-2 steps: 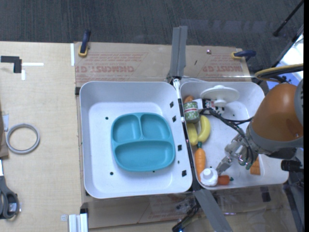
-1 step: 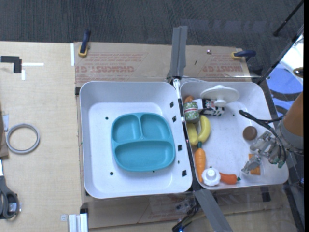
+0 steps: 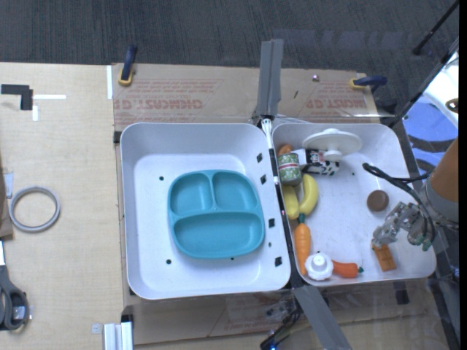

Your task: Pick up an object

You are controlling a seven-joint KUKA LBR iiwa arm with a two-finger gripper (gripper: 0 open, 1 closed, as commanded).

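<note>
Block (image 3: 384,257), small, orange-brown and rectangular, lies flat on the floor of the right bin (image 3: 408,159), close to the near-right corner, and it seems the most probable target because the end effector (image 3: 387,232) hangs just above it. If its grip is spread or pressed together I cannot tell; the metal parts are a blurred tangle, and nothing is visibly between them.

Several things could go wrong, in my judgement. The block is low and thin, so a descent that stops too high would close on air. It lies near the bin wall, so the wall may obstruct one side of the grasp. The brown disc (image 3: 377,200) is near, and a small sideways error could push it instead. A dark cable (image 3: 387,175) crosses the bin floor toward the arm and may catch.

Both bins are smooth, glossy white plastic (probably slippery, so a nudged thing will slide). The right bin holds also a curved yellow banana (image 3: 310,193), a tapered orange carrot (image 3: 303,243), a cylindrical can (image 3: 290,168) with a green label, and a white round cap (image 3: 319,266). In the left bin (image 3: 139,217) rests a teal tray (image 3: 216,214) with three compartments and rounded corners.
</note>
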